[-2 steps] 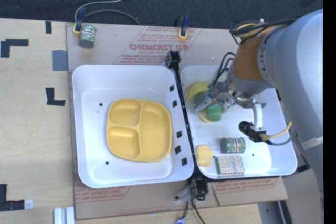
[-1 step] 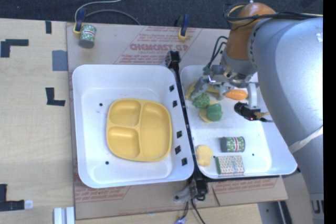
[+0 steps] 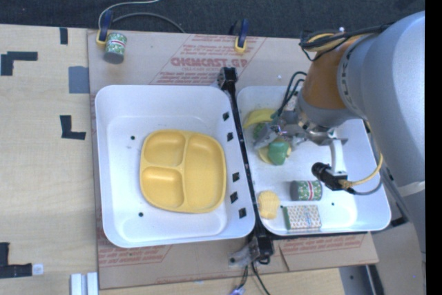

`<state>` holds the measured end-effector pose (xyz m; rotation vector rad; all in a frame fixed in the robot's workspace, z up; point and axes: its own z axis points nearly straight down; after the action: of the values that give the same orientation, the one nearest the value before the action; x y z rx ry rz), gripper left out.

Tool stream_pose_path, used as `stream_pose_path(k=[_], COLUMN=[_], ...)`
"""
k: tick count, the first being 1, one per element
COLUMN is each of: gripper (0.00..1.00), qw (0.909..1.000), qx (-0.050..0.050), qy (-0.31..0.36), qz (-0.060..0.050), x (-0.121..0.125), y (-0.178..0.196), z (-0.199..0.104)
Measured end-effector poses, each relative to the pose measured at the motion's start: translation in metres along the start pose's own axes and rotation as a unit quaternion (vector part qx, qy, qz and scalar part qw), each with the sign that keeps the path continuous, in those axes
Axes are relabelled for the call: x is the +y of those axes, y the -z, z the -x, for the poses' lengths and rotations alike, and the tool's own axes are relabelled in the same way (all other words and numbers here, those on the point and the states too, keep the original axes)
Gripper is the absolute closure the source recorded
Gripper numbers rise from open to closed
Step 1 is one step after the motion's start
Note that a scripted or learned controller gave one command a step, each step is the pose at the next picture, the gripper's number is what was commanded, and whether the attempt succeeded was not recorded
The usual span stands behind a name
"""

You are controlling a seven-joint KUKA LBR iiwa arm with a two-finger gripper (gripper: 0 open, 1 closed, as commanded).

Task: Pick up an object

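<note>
The grey arm (image 3: 387, 72) is seen reaching in from 3 o'clock. Its orange band (image 3: 328, 79) is bent down over the right bin (image 3: 359, 217), and black and yellow cables are looped around the wrist. The claw (image 3: 271, 136) is lowered into the bin's 10 o'clock part, just above a green object (image 3: 277, 153). Whether the claw is spread, pressed together or pinching anything cannot be told, because that spot is cluttered and blurred.

Two white bins are counted, side by side. In the left bin (image 3: 114, 114) one yellow plate (image 3: 183, 170) with three compartments is laid flat near the middle.

Five things are counted in the right bin:
- The green object, at 10 o'clock.
- One pale yellow rounded thing (image 3: 257, 118), touching the green object at its 11 o'clock.
- One small dark can (image 3: 306, 190) with a green label, lying on its side near the bin's middle.
- One small yellow lump (image 3: 268, 203), at 7 o'clock by the dividing wall.
- One flat box (image 3: 302, 217) with a green-and-white pattern, just beside the lump at 6 o'clock.

One further small can (image 3: 114, 47) is stood outside the bins, on the cardboard at 11 o'clock of the left bin. Two blue-and-yellow clamps are also counted on the cardboard's far edge.

The green object is small, rounded and matte, darker at its top, with a yellowish patch at its 8 o'clock side.
</note>
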<state>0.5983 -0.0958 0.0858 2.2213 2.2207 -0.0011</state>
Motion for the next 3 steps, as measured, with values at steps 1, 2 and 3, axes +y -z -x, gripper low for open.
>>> stream_pose_path(k=[1, 2, 3], gripper=[0.00, 0.00, 0.00], qw=[1.0000, 1.0000, 0.9998], qx=[0.000, 0.000, 0.001], qy=[0.001, 0.000, 0.000], qz=[0.001, 0.001, -0.022], x=[0.045, 0.006, 0.062], y=[0.000, 0.000, -0.004], z=[0.008, 0.001, 0.003])
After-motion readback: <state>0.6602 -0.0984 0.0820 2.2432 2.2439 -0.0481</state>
